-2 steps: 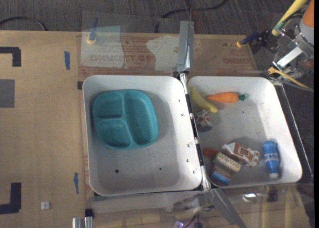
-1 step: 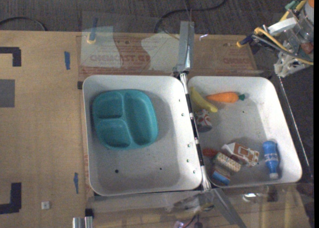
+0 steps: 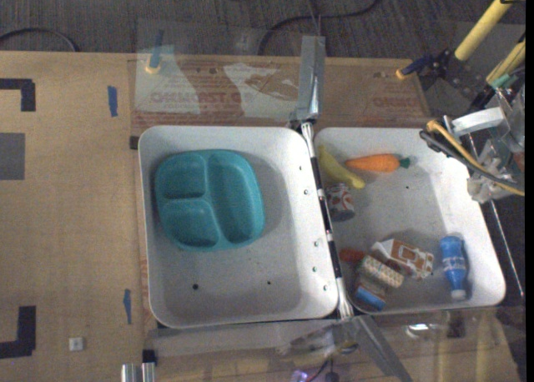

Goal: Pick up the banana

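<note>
The yellow banana (image 3: 338, 167) lies at the far left of the right bin (image 3: 476, 230), against the divider between the bins, slanting from upper left to lower right. An orange carrot (image 3: 378, 163) lies just to its right. My gripper (image 3: 488, 178) hangs at the view's right edge, over the right bin's right rim, wrapped in yellow and black cables. It is far to the right of the banana and touches nothing in the bin.
The left bin (image 3: 284, 280) bears a teal divided plate (image 3: 209, 198). In the right bin lie a small can (image 3: 340, 202), a blue bottle (image 3: 453, 265), a brown-and-white carton (image 3: 406, 257) and a few small packets (image 3: 377, 274) near the front.
</note>
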`<state>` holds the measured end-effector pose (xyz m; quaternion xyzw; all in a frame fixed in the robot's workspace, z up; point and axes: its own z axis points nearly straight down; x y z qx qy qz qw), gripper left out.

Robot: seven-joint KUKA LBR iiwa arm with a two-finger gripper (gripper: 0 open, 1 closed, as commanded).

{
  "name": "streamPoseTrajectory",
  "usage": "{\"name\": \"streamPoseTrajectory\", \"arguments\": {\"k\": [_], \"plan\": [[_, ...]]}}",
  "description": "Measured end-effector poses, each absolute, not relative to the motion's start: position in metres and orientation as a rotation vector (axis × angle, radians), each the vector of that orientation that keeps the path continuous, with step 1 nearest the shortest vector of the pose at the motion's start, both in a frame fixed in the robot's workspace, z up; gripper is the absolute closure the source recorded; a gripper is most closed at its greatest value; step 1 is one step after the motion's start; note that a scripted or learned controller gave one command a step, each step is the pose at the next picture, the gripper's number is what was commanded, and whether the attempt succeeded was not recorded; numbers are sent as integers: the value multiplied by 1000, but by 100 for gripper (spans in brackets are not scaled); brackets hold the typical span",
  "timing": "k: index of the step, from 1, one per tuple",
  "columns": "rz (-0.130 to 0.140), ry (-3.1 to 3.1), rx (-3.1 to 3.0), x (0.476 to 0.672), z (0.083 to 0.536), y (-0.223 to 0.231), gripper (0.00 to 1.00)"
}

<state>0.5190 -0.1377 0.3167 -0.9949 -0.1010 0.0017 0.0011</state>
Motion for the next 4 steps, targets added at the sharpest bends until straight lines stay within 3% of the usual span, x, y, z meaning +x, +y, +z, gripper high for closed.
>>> {"name": "streamPoseTrajectory", "arguments": {"k": [1, 2, 3, 4], "plan": [[1, -572, -3089, 586, 292, -84, 100], [5, -514, -3097, 495, 347, -142, 100], [2, -677, -3067, 531, 435, -79, 100], [3, -399, -3115, 527, 337, -21, 100]]}}
